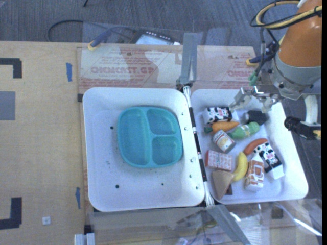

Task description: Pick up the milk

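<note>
Right bin [294, 188]: milk [217, 114] beside claw [254, 102].

Bench [41, 137] bears two white bins [97, 137] (side by side).

Pretty even overhead light, kinda soft focus overall; white bins [97, 137] look washed out, faint shadows under their rims.

This is a robotics lab. A plywood bench [41, 137] marked with black and blue tape stands on grey carpet [153, 4] strewn with cables [66, 27], and clear acrylic panels [127, 65] edge two white bins [97, 188] of toy groceries.
</note>
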Robot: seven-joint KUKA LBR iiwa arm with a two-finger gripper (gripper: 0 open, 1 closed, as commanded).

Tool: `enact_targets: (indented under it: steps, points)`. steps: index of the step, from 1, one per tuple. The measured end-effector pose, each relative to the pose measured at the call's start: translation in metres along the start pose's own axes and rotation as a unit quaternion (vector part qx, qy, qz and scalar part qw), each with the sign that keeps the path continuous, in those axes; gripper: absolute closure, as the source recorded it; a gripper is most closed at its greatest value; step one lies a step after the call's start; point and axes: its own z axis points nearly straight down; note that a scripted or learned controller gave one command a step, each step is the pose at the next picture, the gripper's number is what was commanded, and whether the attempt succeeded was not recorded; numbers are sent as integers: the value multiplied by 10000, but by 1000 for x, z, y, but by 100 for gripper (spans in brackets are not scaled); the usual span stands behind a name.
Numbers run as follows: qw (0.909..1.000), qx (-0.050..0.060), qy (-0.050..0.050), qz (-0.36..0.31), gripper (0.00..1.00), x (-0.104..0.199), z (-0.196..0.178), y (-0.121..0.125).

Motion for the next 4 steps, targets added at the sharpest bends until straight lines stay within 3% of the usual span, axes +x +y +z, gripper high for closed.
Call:
enact_targets:
  steps: [1,2,3,4]
  points:
    - [9989,-75,-8,464,0,-10,138,8]
    - [9988,-92,-11,488,100,-12,127,9]
    - [9884,-2,2,-1516,100,25,74,-29]
    - [9685,3,4,-2492,100,75,63,-70]
